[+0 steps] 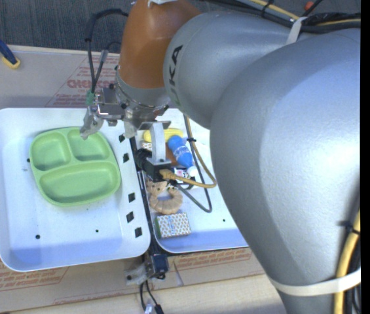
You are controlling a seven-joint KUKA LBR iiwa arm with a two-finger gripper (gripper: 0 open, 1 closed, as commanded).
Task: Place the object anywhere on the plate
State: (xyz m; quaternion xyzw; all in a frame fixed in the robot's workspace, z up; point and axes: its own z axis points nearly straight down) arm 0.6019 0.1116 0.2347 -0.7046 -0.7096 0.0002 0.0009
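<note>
Where the bench edge sits nearest the camera, a small black clip with trailing wires hangs at the joint between the two white bins. Just beyond it, in the right bin, lies a small square patterned packet, and a little farther a round brownish piece rests close to the divider. Farther still in that bin a blue and white bottle lies beside a yellow object, both partly covered by the arm's hardware and a looping cable. To the left, the left bin holds a green plate with three compartments, set toward the bin's far half; nothing lies on the plate. Above the plate's far right corner hangs the gripper, its metal tip just over the plate's rim; whether its claw is apart or together I cannot tell, and no object shows in it. Behind it rises the arm, orange-banded, grey, covering the right side. At the far left, a blue and yellow clamp sits on the cardboard.
</note>
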